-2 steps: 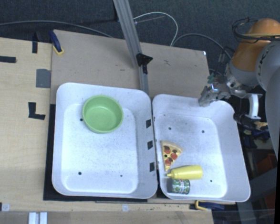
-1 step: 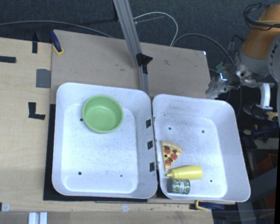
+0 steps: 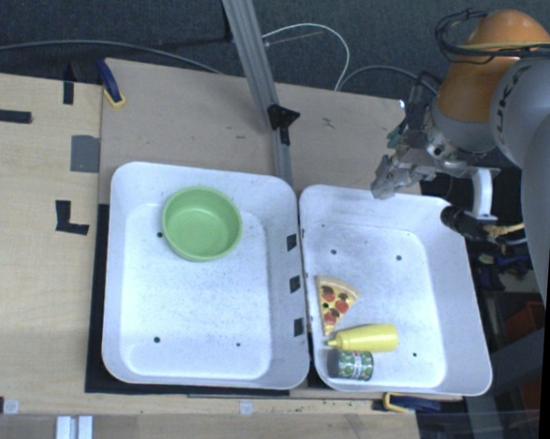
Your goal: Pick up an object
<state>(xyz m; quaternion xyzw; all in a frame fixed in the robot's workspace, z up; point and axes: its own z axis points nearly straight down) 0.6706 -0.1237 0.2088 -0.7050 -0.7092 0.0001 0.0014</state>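
A toy pizza slice (image 3: 334,301) lies in the right bin (image 3: 440,272) near its left wall. Just below it rests a yellow mustard bottle (image 3: 364,338) on its side, touching a small green can (image 3: 351,365) at the bin's front edge. A green bowl (image 3: 201,223) stands upright in the back of the left bin (image 3: 191,349). My gripper (image 3: 388,182) hangs over the right bin's back rim, well away from the pizza, bottle and can. Nothing shows between its fingers.
A slanted grey metal pole (image 3: 257,67) crosses the bench behind the bins. Cables (image 3: 316,38) run along the back. A blue and yellow clamp (image 3: 111,82) sits at the bench's back left corner. The arm's body (image 3: 510,80) fills the top right.
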